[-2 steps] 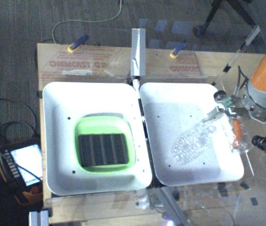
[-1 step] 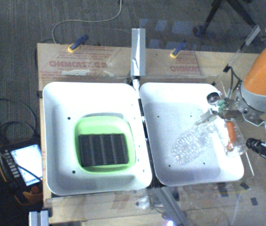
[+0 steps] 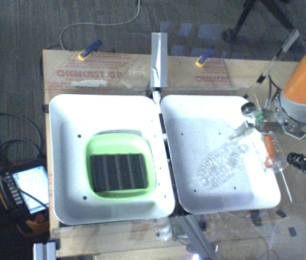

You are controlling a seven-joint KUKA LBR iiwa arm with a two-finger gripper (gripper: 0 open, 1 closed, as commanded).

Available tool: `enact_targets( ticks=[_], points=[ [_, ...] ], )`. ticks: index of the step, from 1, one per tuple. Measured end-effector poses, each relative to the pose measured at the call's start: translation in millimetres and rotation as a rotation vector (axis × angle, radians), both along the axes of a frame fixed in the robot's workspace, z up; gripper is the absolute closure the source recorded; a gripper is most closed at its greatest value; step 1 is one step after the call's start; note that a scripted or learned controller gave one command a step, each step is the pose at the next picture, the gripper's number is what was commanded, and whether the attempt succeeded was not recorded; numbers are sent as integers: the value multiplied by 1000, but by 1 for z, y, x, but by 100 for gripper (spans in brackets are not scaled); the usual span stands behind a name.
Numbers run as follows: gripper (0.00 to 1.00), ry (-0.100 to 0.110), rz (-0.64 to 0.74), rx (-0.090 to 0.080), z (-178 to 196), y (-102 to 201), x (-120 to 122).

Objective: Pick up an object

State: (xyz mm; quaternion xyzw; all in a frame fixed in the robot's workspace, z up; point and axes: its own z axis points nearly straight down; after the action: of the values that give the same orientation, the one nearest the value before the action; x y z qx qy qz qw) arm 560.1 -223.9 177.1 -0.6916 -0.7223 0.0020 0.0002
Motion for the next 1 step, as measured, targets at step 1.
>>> enact_targets(
  ticks=[1],
  points=[
    [0, -1, 29, -1, 13, 0, -2]
  ],
)
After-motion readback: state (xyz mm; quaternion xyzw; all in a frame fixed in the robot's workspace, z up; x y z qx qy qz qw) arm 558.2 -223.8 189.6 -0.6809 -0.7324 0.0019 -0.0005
